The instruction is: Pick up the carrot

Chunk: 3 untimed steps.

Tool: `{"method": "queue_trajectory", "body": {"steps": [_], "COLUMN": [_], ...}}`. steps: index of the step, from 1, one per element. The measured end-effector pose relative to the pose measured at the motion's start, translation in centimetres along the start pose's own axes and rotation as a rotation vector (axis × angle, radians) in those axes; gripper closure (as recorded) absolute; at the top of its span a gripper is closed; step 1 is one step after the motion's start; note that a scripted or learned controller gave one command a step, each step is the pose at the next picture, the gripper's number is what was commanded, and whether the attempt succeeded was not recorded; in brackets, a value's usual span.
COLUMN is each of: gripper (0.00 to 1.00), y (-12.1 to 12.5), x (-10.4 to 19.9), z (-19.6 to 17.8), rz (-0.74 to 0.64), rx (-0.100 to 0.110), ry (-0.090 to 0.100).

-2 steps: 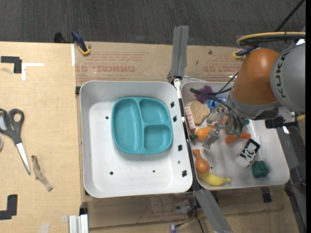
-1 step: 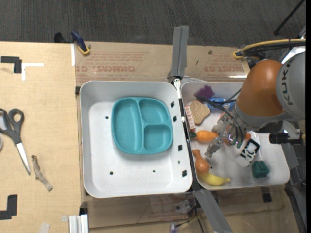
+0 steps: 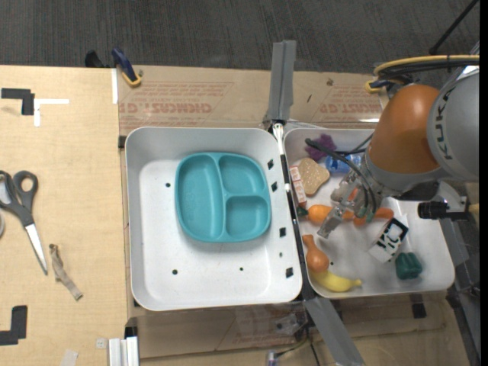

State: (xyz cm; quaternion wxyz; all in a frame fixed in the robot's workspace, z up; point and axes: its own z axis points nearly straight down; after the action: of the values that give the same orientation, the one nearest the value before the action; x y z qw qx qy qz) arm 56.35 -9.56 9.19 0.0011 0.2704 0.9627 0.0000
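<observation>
Over the right bin [image 3: 438, 280], lowered among the clutter: pincer [image 3: 341, 213], fingers spread apart, nothing gripped between them. Just right of the pincer, partly hidden behind it, lying on the bin floor: carrot [image 3: 379, 214]. Just left of the pincer: small orange fruit [image 3: 319, 213]. Above and left of the pincer: slice of bread [image 3: 311, 175], with purple grapes [image 3: 323, 142] farther up. Below the pincer: onion [image 3: 316, 261] and banana [image 3: 338, 283]. To the lower right of the pincer: white box [image 3: 389, 239] and green block [image 3: 408, 265]. Well left of the pincer, in the left bin [image 3: 145, 227]: teal divided plate [image 3: 223, 197]. Far left of the pincer, on the tabletop [image 3: 61, 204]: scissors [image 3: 24, 213].
</observation>
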Motion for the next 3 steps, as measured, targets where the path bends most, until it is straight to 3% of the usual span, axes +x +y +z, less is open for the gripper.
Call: {"method": "queue_trajectory", "body": {"steps": [1,2,3], "gripper": [0.00,0.00,0.00], "y": [-1.1,0.0,-0.6], "x": [1.6,-0.1,1.4], "z": [0.0,0.0,0.0], "rz": [0.078,0.114,0.116], "rx": [0.001,0.000,0.002], "ry": [0.003,0.000,0.002]}}
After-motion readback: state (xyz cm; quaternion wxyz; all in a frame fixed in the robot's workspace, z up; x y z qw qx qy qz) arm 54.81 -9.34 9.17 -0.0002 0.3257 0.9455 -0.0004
